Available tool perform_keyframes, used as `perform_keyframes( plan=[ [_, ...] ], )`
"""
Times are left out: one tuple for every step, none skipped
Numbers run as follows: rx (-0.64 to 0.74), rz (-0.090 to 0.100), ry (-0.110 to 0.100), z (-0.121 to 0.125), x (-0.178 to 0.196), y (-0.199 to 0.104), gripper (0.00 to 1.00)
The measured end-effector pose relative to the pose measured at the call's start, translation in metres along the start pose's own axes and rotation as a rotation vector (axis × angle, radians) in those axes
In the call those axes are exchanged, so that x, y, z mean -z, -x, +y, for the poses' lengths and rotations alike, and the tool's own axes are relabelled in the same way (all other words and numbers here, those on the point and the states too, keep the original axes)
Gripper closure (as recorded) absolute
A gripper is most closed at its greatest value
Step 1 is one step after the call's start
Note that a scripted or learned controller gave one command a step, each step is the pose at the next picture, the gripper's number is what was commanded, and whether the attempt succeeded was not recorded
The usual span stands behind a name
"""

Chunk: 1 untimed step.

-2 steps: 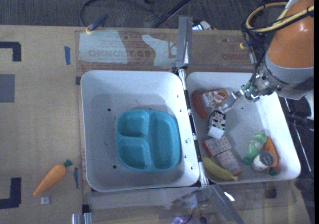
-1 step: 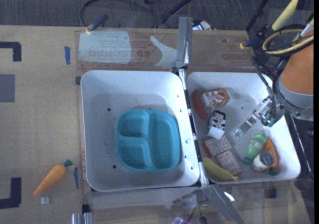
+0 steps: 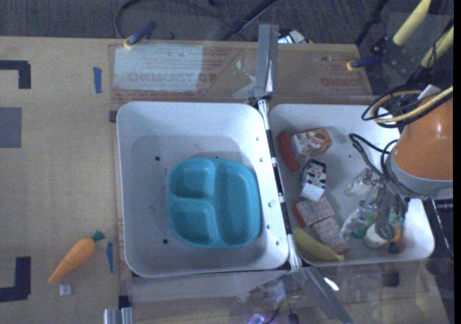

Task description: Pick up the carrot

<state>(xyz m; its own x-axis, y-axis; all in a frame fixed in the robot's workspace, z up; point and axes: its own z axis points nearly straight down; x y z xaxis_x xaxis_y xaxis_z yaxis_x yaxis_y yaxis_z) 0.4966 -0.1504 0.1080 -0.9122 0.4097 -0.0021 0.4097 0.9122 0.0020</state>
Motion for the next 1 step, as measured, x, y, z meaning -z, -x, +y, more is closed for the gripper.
perform_keyframes(
  plan=[
    [0.193,-0.005,0.0,-0.0383,-0.0209,0.0006,0.0]
  ],
)
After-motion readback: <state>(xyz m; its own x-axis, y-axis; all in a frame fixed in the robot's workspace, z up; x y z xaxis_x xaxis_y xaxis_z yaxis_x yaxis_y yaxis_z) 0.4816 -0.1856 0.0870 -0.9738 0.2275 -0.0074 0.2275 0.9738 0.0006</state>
